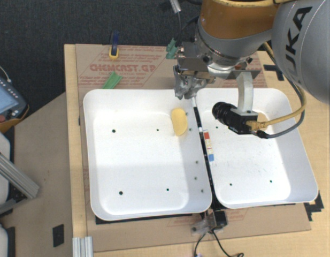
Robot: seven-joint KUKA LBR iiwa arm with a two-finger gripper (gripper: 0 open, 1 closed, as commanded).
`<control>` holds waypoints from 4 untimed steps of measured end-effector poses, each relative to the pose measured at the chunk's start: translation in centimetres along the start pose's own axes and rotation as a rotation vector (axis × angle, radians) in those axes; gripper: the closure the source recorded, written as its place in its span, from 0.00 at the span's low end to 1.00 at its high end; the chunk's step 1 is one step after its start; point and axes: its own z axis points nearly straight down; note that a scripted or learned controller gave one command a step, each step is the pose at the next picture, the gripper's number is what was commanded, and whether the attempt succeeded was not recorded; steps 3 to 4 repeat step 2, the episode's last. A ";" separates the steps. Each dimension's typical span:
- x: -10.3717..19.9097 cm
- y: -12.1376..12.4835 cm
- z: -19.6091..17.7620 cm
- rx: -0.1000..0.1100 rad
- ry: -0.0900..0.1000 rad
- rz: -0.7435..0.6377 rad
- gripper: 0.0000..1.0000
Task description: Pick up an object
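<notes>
A small pale yellow object [179, 122] lies in the left white bin [138, 197], close to its right wall and toward the far side. My gripper [185, 91] hangs just beyond and slightly right of it, near the far rim where the two bins meet. Its dark fingers point down, with nothing seen between them. The grey and orange arm fills the upper right above it.
The right white bin [271, 189] has a black camera unit [232, 118] with a cable hanging over it. A marker-like strip [207, 143] lies along the divider. Green clips [112, 80] and a yellow-blue clamp [114, 48] sit on the cardboard behind the bins.
</notes>
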 end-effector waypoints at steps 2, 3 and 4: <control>-3.0 7.4 -10.9 -0.011 0.000 0.006 1.00; -3.0 7.4 -10.9 -0.011 0.000 0.006 1.00; -3.0 7.4 -10.9 -0.011 0.000 0.006 1.00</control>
